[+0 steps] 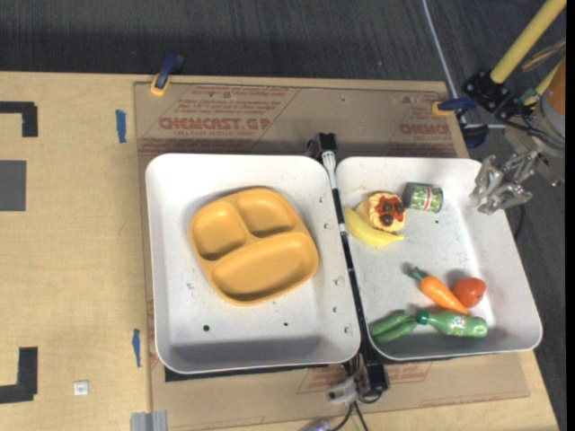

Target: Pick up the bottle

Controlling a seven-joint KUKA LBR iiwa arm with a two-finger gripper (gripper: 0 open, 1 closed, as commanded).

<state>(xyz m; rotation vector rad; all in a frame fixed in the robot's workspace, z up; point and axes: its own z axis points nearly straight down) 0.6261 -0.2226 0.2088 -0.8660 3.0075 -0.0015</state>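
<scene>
The bottle (456, 325) is green with pale flecks. It lies on its side near the front edge of the right bin (503, 268), neck pointing left. A green pea pod (393, 326) touches its neck end. The gripper (501, 189) hangs over the bin's far right corner, well behind the bottle and apart from it. Its metal fingers look open with nothing between them.
The right bin also holds a carrot (435, 289), a red tomato (469, 290), a banana (368, 232), a small pizza toy (386, 210) and a green can (422, 197). In the left bin (171, 241) sits a yellow divided plate (254, 243).
</scene>
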